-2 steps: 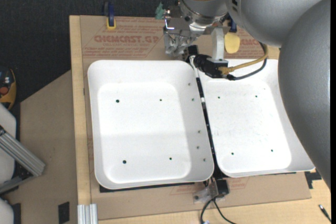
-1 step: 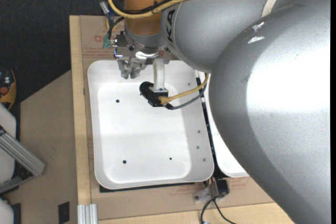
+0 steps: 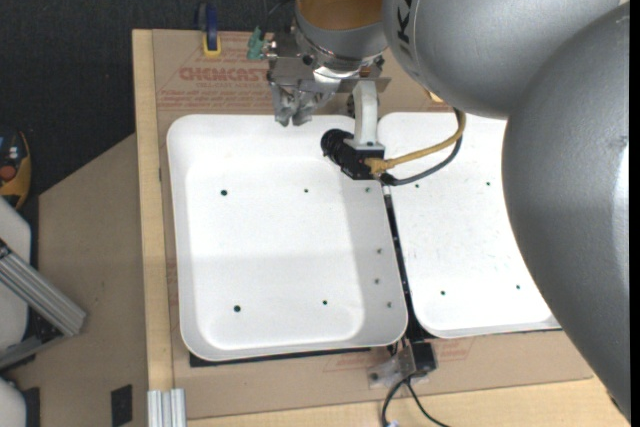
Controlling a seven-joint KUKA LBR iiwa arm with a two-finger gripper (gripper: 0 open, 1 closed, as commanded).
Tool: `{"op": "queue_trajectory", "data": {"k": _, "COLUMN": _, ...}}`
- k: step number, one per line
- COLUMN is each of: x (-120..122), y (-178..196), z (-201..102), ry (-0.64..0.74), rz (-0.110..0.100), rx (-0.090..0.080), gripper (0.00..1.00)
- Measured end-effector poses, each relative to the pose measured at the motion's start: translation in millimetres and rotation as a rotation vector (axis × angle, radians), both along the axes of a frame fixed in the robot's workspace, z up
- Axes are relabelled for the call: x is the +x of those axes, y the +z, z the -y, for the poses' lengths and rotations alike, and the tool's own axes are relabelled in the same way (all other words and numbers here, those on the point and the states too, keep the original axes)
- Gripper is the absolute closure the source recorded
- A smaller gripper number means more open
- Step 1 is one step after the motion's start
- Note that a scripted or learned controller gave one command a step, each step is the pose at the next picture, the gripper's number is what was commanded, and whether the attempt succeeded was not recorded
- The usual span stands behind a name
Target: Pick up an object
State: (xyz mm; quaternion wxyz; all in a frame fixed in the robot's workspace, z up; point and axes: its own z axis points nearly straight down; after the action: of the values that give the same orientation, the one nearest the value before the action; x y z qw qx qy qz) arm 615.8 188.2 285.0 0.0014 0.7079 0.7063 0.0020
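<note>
A grey robot arm (image 3: 520,25) with an orange band reaches in from the right of a downward, slanted view over a bench. Its gripper (image 3: 291,112) hangs at the far edge of the left bin (image 3: 270,245), just above the rim. The gripper is small and partly shadowed, so its opening cannot be told, and nothing can be seen between its tips.

The task looks not yet done: no object appears lifted. No loose object can be made out in the left bin, whose white floor shows only a few small dark dots. The right bin (image 3: 470,245) is partly hidden by the arm, so any object there cannot be confirmed. A black fitting with a tan cable (image 3: 420,158) hangs from the wrist above the seam between the 2 bins.

The bins sit on a brown cardboard sheet (image 3: 160,165) printed with red lettering. A blue clamp (image 3: 210,28) grips its far edge. Dark carpet (image 3: 90,25) lies beyond.
</note>
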Motion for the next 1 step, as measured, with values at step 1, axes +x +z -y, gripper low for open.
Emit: {"op": "queue_trajectory", "data": {"k": 1, "x": -3.3, "y": 9.0, "z": 1.3, "ry": 0.001, "rz": -0.002, "rx": 0.0, "gripper": 1.0}}
